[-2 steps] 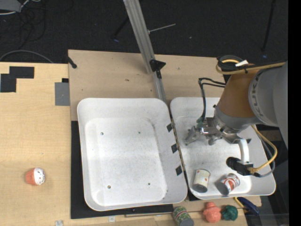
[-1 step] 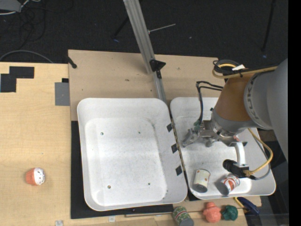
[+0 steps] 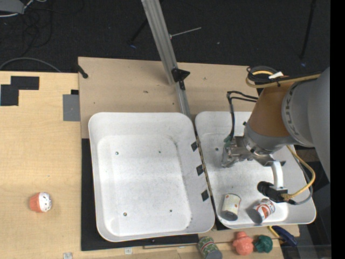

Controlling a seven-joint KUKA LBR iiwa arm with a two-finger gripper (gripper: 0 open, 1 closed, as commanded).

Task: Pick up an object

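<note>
The arm reaches in from the right, and its tool (image 3: 233, 156) hangs low over the right bin (image 3: 211, 124), in that bin's middle (whether it is spread or pressed together, I cannot tell). Nothing shows between its tips. A small white cup (image 3: 231, 206) lies near the bin's front edge, with a red-and-white can (image 3: 261, 210) just beside it. The left bin (image 3: 102, 124) adjoins.
</note>
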